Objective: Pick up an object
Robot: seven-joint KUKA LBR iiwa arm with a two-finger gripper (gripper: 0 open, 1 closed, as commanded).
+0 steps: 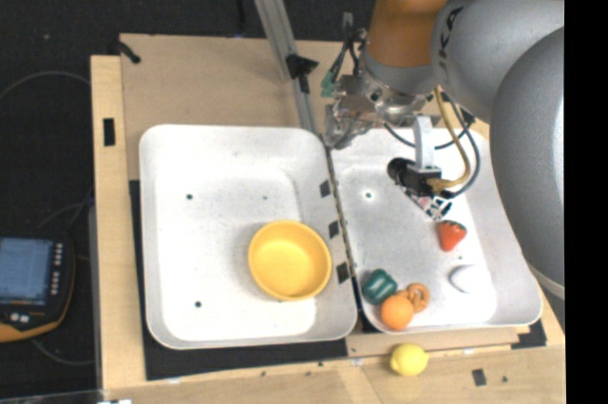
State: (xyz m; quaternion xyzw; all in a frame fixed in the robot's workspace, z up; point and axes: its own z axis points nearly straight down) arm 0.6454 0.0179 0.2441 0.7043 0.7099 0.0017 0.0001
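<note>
Orange (396,312): near-left corner of the right bin (380,212), touching a green block (378,283).
Handling: probably a light, stiff toy fruit; being smooth and round, it is apt to roll.
Hold: from above, across its widest middle, clear of the block.
Tool (337,134): over the bin's far-left corner, well apart from the orange; I cannot tell whether it is wide or narrow.

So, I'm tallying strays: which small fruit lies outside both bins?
The yellow lemon, on the bench beside the right bin's near edge; the orange fruit and the red one lie inside that bin.
</note>
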